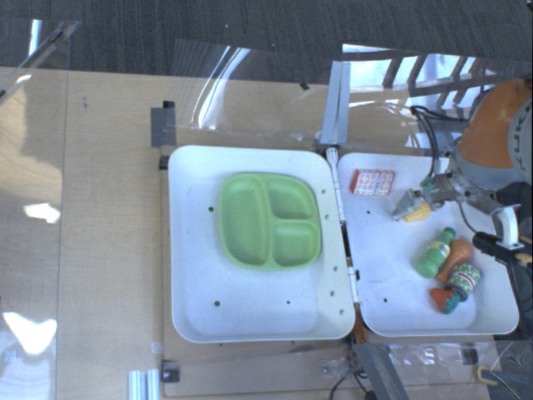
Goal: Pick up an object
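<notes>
1. Two shallow white bins sit side by side on a wooden bench: the left bin (191, 307) and the right bin (383, 307), touching along their inner edges.
2. The left bin holds a green divided plate (268, 220) with three compartments, lying flat a little above the bin's middle.
3. The grey arm (500, 140), with its orange band, reaches in from the right over the upper right part of the right bin.
4. The gripper (414, 209) points down and to the left, low over the right bin's floor, left of the arm's wrist.
5. A small yellow piece (419, 214) shows right at the fingertips, and the fingers look closed around it, though the detail is small and partly hidden by the gripper's own parts.
6. A red and white patterned packet (372, 182) lies flat near the top of the right bin, just left of and above the gripper, apart from it.
7. A green bottle (435, 255) with an orange cap lies tilted in the lower right part of the bin.
8. Just beside it on the right is an orange carrot-shaped toy (456, 258), touching or nearly touching the bottle.
9. Below those lies a colourful wrapped tube (460, 283) with a teal end, and a small red piece (440, 297) sits against its lower left.
</notes>
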`<action>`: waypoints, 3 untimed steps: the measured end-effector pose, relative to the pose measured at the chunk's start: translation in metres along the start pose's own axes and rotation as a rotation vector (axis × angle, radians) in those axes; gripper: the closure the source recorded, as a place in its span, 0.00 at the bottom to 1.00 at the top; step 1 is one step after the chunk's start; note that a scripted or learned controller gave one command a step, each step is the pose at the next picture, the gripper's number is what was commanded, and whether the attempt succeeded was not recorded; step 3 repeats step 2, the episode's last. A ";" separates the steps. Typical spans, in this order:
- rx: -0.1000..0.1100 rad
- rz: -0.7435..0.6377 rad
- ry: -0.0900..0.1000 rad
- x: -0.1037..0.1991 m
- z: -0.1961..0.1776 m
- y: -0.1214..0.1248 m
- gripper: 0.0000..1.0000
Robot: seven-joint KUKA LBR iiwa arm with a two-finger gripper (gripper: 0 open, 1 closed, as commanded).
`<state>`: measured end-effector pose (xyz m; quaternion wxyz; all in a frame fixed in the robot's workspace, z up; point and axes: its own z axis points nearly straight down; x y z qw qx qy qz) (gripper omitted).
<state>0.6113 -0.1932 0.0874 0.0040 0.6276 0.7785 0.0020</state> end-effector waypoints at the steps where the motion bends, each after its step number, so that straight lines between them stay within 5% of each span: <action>1: -0.008 -0.001 -0.003 0.000 -0.013 0.003 1.00; 2: -0.003 0.011 -0.001 0.034 -0.109 0.070 1.00; 3: -0.003 0.011 -0.001 0.034 -0.109 0.070 1.00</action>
